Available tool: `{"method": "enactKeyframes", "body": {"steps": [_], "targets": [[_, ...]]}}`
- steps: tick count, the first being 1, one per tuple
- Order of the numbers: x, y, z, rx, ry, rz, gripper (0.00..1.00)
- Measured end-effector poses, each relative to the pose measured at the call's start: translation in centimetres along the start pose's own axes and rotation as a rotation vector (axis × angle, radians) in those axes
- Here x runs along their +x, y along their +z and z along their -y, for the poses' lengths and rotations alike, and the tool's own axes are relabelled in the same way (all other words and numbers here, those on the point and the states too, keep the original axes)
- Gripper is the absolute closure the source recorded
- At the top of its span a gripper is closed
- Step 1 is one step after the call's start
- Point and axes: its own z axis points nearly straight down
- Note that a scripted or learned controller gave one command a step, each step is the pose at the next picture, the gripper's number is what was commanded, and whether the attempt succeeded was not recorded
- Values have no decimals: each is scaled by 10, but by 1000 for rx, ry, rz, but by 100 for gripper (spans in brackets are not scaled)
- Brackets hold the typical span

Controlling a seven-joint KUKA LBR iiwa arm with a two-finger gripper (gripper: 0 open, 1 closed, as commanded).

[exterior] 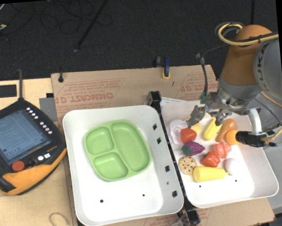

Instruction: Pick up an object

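Yellow toy wedge (210, 173) well below jaws (206, 111).

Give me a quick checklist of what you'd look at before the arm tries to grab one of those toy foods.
1. Gripper above the right bin, where the toy foods lie: ok.
2. Gripper free of any load: ok, nothing shows between its fingers.
3. Fingers spread for a grab: ok, they look apart.
4. One clear target beneath: cannot tell; the red tomato and yellow corn both lie close.
5. Room around the target: not ok; the purple eggplant, cookie and yellow wedge crowd together.
6. Green divided plate in the left bin, out of the way: ok.
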Motion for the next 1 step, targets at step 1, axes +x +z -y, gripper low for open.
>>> {"method": "enactKeyframes", "body": {"steps": [1], "targets": [[0,-9,-3,-14,-1,1,0]]}}
